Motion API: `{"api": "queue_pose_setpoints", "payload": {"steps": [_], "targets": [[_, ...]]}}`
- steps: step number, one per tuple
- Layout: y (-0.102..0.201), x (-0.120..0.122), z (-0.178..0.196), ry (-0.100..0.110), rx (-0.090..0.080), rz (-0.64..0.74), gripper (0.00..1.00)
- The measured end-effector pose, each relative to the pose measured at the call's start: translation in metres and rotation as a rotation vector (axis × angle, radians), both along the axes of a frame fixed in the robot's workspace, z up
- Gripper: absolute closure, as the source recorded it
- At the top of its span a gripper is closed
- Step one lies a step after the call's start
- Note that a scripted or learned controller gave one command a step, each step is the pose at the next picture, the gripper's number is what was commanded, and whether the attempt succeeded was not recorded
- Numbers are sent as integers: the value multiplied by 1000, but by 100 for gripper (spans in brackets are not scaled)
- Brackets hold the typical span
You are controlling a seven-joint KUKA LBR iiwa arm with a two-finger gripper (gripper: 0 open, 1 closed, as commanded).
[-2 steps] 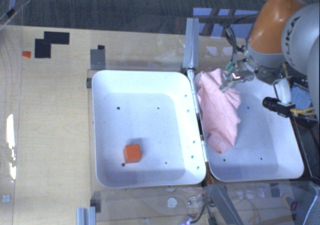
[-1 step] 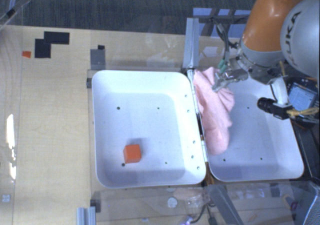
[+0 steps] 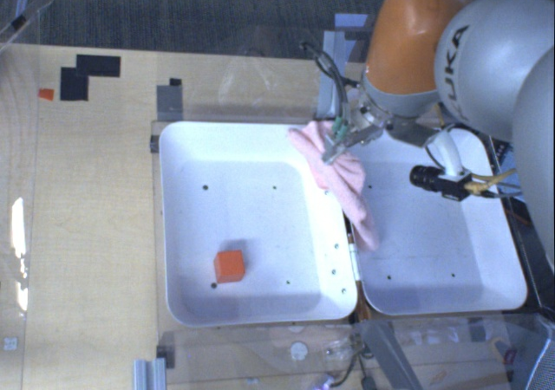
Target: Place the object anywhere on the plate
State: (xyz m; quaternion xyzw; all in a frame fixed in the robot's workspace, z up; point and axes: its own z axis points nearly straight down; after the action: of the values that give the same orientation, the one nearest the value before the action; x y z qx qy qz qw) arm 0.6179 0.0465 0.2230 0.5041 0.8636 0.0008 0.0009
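A pink cloth (image 3: 351,191) hangs from my gripper (image 3: 336,147), whose fingers are shut on its upper end. It drapes down over the rims where the two bins meet, and its lower tip reaches into the right bin (image 3: 451,250). The gripper hovers above the far right corner of the left bin (image 3: 234,163). An orange cube (image 3: 230,266) lies on the left bin's floor near its front left.
The arm's orange band and grey wrist (image 3: 451,42) loom over the right bin's far side. A black cable fitting (image 3: 438,180) juts out above the right bin. Black marks (image 3: 87,74) and a small red square (image 3: 45,94) sit on the wooden bench at far left.
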Motion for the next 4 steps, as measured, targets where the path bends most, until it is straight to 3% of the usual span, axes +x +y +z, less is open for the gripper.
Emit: {"api": "queue_pose_setpoints", "payload": {"steps": [1, 2, 3, 4], "targets": [[89, 5, 11, -3, 1, 87, 100], [136, 12, 140, -10, 1, 326, 100], [169, 24, 53, 4, -1, 18, 100], [127, -44, -5, 4, -1, -258, 100]]}}
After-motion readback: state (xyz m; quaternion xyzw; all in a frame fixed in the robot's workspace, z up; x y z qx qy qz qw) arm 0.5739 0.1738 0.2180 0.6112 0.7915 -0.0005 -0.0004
